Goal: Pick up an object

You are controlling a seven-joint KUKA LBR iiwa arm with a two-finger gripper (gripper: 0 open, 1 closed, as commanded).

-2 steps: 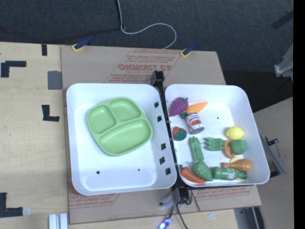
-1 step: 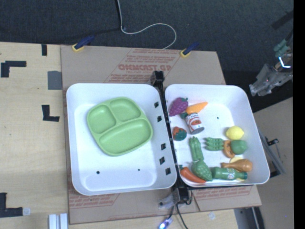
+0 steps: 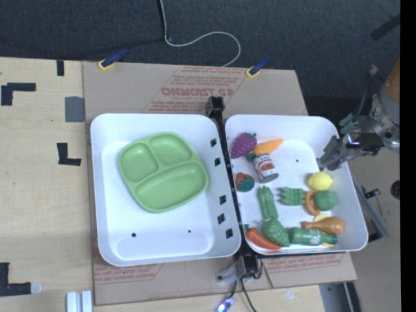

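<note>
Yellow plastic lemon (image 3: 320,181), round and glossy, sitting near the right wall of the right-hand white bin (image 3: 296,125), looking like the likeliest pick. Touching a green rounded toy vegetable (image 3: 327,199) just below, with a curved orange piece (image 3: 311,205) tucked against both. Hovering just above and to the right, dark two-finger gripper (image 3: 330,156), tips pointed down toward the lemon, nothing seen between them. Spread or clenched? Cannot tell from this angle, too dark and small. Further out: brown drumstick-like toy (image 3: 328,225), green bottle lying on its side (image 3: 312,237), leafy green toy (image 3: 273,230), orange carrot (image 3: 260,240) at the front edge. Toward the bin's left: small red-and-white can (image 3: 265,167), purple grape bunch (image 3: 243,144), another small carrot (image 3: 270,145). Across the divider, left-hand white bin (image 3: 110,239) holding a light green divided plate (image 3: 163,171). Progress, judged from here: approach only. Nothing lifted, everything resting on the bin floor. Left to do: descend, close, raise.
</note>
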